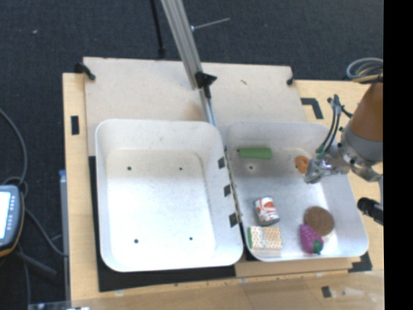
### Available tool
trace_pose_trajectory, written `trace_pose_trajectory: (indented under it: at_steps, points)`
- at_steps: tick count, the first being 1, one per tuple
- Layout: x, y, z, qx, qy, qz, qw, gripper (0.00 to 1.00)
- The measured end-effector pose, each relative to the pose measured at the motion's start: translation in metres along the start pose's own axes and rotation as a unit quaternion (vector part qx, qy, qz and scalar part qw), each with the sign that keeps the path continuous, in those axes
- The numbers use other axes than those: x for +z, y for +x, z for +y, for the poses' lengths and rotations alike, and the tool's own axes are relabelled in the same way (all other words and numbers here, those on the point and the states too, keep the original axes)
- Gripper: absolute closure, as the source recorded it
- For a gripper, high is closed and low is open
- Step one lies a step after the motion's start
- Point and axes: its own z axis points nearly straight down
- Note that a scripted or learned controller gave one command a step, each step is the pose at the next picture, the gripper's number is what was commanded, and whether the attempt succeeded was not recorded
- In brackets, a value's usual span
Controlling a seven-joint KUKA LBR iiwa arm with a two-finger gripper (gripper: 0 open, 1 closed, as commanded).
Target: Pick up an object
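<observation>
A robotics lab: a plywood tabletop on dark carpet, two white bins, an aluminium rail, loose cables, and a control pendant at left.

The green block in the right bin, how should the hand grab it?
Probably from straight above, pinching the green block across its short width at the middle. It lies flat and long, running left to right, with bare bin floor on both long sides, so fingers fit there. The hand is to its right, beside a small orange thing.

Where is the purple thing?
The small purple lumpy object lies in the right white bin, near its front edge, just below the brown round disc.
</observation>
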Motion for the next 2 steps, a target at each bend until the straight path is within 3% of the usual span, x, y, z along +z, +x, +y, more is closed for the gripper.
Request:
trace_pose_trajectory:
  at_steps: [1,2]
  points:
    - [-0.063,-0.0019,0.0085,0.0,-0.001,-0.001,1.0,1.0]
    - [-0.0655,-0.0027,0.0093,-0.001,0.002,0.0,1.0,1.0]
